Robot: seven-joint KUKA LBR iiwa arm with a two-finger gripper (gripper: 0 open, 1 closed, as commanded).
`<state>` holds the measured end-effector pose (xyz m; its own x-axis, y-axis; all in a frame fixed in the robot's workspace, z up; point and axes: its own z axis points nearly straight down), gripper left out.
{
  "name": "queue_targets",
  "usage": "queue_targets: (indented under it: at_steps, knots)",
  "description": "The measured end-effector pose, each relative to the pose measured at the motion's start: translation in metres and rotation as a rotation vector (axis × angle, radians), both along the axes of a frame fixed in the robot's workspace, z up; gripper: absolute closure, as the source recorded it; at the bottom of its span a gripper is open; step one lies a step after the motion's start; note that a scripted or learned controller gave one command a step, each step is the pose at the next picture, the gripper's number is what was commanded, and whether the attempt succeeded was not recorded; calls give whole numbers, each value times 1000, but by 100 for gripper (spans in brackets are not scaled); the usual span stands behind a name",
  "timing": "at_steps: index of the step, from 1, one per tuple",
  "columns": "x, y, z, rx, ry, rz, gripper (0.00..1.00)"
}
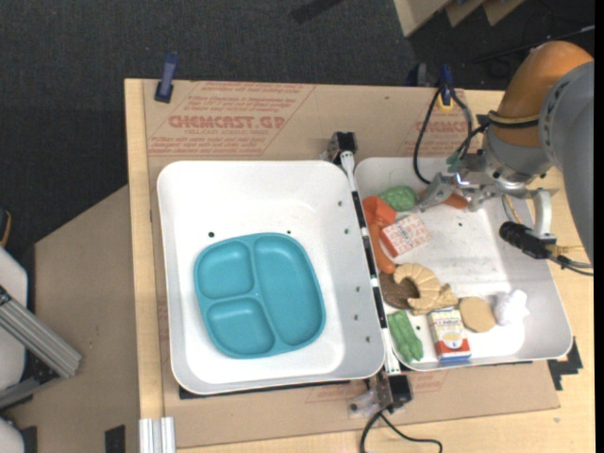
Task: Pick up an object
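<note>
Above the far end of the right bin (547,338), gripper (451,189) with fingers spread and nothing between them, approach step apparently in hand; objects (415,286) clustered along the bin's left side, next calling for descent onto one.

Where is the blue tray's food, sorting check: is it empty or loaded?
Empty. The blue tray in the left bin shows three bare compartments; the food items lie in the right bin.

A tan bench top (245,125) printed with red lettering stands on dark grey carpet (142,17).
</note>
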<state>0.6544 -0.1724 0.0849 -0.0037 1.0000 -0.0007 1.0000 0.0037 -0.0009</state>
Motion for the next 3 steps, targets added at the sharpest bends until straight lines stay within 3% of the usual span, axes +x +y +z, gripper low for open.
queue_targets:
  at_steps: [1,2,3]
  knots:
    - [-124,-48,0,9,9,-10,0]
    - [-64,-42,-1,5,-3,1,0]
    - [12,-39,-1,8,18,4,0]
